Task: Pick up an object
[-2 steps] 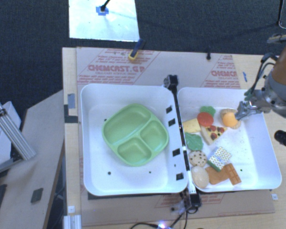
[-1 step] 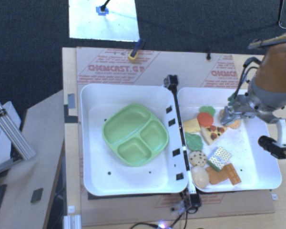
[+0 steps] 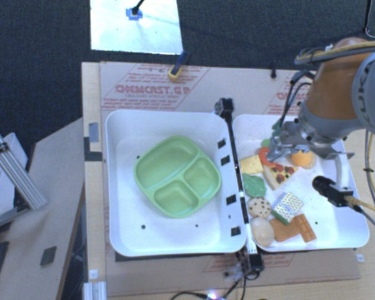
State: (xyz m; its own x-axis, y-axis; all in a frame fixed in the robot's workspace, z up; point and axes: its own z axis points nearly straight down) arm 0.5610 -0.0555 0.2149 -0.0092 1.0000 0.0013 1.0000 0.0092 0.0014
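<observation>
Bench w/ 2 white bins: left bin (image 3: 122,167) holds a green divided plate (image 3: 177,176). Right bin (image 3: 350,230) has toy food; landmark = pizza slice (image 3: 279,175), w/ cheese wedge (image 3: 250,165) left of it, orange (image 3: 302,159) right, cookie (image 3: 259,207) below. Gripper (image 3: 277,152) sits just above the pizza slice; fingers' spread can't be told.
</observation>
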